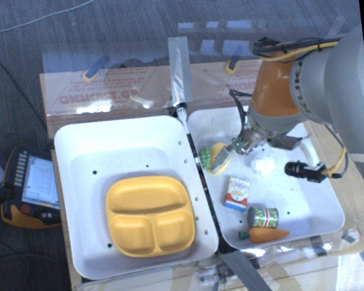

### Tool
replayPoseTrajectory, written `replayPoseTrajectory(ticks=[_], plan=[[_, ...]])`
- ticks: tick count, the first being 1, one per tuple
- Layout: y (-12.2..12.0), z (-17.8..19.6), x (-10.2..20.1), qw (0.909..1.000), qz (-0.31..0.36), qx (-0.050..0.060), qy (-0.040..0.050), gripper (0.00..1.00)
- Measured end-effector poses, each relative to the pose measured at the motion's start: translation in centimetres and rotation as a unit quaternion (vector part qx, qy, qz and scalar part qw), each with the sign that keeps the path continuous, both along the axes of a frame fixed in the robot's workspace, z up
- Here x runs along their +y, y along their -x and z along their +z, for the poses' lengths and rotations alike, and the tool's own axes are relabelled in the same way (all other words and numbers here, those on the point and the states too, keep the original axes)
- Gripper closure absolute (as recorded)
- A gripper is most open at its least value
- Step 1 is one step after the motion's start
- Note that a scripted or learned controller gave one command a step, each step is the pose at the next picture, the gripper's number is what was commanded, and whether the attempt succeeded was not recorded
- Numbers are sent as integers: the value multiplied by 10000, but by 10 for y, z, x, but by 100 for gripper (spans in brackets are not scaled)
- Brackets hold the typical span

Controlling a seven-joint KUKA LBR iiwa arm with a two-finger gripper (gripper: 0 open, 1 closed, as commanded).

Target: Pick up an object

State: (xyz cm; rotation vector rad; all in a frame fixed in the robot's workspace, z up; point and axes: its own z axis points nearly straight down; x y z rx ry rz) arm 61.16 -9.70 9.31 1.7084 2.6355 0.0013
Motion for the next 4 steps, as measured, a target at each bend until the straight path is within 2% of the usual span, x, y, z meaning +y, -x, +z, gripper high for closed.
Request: replayPoseTrajectory(ticks=[1, 2, 3, 4], plan=[[-2, 12, 0, 10000, -3, -30, -10, 100], [-41, 87, 52, 9993, -369, 35, 11, 100], [-12, 96, 118, 9965, 840, 43, 5, 100], [33, 170, 44, 9657, 2595, 28, 8, 100]])
